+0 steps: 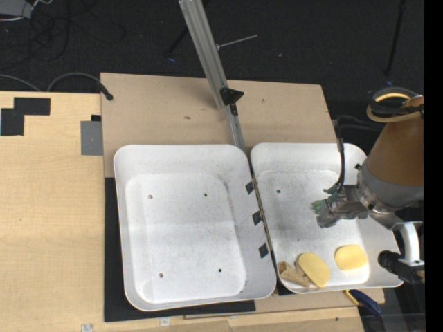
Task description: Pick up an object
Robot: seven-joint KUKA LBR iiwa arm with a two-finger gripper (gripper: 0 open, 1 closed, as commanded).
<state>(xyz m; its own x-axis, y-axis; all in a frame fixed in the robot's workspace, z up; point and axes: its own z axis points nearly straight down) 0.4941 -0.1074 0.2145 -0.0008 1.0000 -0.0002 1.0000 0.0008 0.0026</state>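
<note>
Over the right bin (304,159) my gripper (328,213) hangs — I cannot tell its state. Nearest pick is the round yellow piece (350,257) by the near rim — I'd centre squarely above it before descending.

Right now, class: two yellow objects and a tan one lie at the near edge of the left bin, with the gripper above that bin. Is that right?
Not quite. The camera view shows the yellow objects and the tan one in the right bin, not the left. The gripper is above that same bin.
</note>
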